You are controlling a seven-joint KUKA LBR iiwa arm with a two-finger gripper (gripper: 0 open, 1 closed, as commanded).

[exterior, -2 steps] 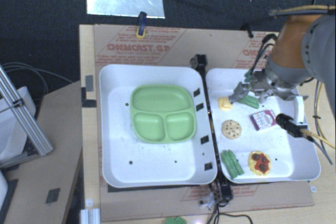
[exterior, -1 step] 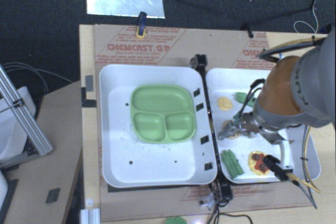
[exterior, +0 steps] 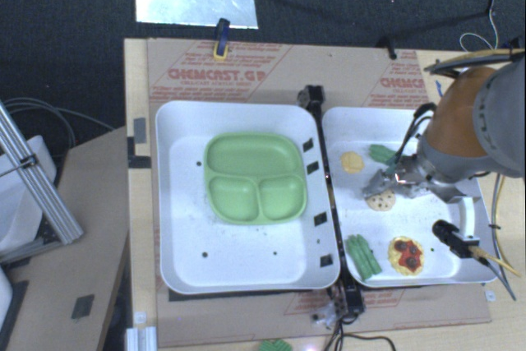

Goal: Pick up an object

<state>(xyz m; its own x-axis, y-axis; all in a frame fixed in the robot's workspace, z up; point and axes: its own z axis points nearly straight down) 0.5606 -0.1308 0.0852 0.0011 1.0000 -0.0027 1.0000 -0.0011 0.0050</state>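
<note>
While the grey arm reaches in from the right over the right bin (exterior: pixel 345 123), its claw (exterior: pixel 385 183) hangs just above a round cookie (exterior: pixel 380 200) lying slightly nearer and left of it; whether the claw is open cannot be told.

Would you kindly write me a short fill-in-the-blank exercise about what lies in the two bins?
The green divided plate lies in the ____ bin.
The gripper hangs just above the ____.
The pizza slice lies in the right bin, near its ____ edge.

Missing words: left; cookie; front
</note>
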